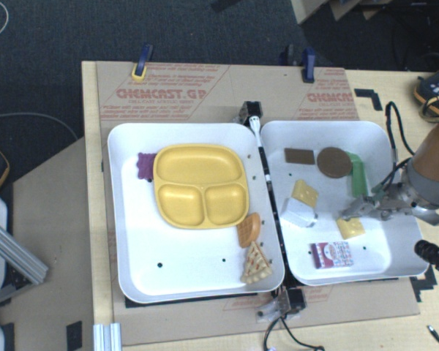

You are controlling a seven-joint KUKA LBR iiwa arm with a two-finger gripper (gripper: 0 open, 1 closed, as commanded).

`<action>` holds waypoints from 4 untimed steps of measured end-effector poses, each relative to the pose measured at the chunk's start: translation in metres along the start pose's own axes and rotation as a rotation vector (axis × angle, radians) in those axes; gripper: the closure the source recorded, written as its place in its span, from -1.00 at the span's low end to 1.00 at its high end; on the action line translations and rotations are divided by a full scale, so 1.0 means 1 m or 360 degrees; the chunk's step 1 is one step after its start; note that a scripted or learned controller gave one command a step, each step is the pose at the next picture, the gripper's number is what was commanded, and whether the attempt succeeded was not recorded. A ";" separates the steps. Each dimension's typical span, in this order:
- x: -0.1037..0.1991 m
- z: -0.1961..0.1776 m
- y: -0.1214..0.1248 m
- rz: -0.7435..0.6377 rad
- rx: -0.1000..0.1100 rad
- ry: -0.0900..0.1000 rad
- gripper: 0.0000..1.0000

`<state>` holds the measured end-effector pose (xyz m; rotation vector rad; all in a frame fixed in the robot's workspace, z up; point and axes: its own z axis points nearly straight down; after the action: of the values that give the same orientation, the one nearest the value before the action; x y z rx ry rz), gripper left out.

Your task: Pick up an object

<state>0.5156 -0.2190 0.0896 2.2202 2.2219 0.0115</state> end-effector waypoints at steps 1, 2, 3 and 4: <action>-0.002 -0.011 0.001 0.0001 -0.0013 -0.0014 1.00; 0.001 -0.064 0.013 -0.0003 -0.0003 -0.0013 1.00; -0.001 -0.108 0.018 -0.0002 -0.0003 -0.0014 1.00; -0.001 -0.137 0.019 -0.0002 -0.0001 -0.0013 1.00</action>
<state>0.5342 -0.2210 0.2270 2.2146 2.2186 0.0032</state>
